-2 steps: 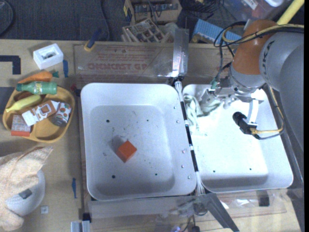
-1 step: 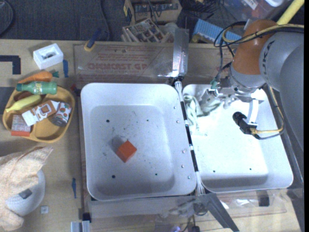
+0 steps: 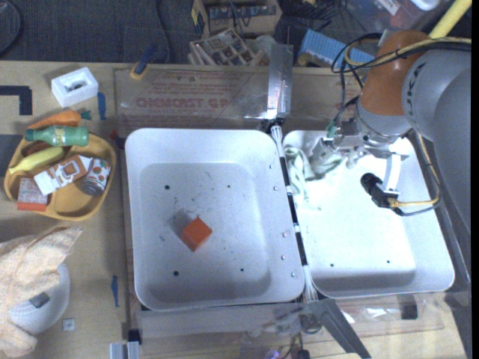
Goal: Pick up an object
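One orange block [image 3: 197,233] in the left bin [image 3: 150,155]; pincer [image 3: 323,154] over right bin [image 3: 430,271], state unclear

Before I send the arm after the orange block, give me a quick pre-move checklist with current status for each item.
1. Target located: orange block lies in the left bin, left of centre. ok.
2. Block free of neighbours: nothing touches it, bin walls stand well away. ok.
3. Gripper over target: it hangs over the right bin, near its upper left corner, far from the block. not ok.
4. Gripper carrying nothing: cannot tell, it is too small and blurred.
5. Path across the divider between the bins: a pale cord lies by the right bin's left wall. cannot tell.
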Robot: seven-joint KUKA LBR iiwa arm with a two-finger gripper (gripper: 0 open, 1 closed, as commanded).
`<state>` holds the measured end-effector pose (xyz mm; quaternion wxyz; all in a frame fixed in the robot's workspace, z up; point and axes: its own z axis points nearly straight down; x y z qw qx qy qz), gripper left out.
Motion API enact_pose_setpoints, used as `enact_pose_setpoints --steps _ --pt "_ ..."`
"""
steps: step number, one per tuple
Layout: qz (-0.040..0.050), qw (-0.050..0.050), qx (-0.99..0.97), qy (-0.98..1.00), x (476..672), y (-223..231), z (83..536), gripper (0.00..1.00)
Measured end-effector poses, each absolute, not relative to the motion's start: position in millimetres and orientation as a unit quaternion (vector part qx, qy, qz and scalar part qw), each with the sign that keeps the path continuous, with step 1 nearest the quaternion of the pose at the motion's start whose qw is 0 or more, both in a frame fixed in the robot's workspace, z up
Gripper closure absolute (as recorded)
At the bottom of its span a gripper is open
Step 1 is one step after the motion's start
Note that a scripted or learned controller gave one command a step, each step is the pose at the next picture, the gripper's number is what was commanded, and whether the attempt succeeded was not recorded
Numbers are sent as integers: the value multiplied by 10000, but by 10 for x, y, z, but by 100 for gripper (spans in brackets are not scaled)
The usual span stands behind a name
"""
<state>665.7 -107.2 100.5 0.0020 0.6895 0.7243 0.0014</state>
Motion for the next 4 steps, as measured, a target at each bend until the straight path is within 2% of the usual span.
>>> enact_pose_setpoints --steps 1,2,3,4 --pt "14 20 6895 7243 6657 -1072 1005 0" --pt "26 38 6893 7245 6670 -1069 1118 100" --pt "0 11 7636 6457 6671 -382 2274 100" --pt "-1 3 6185 7858 6668 -649 2317 100"
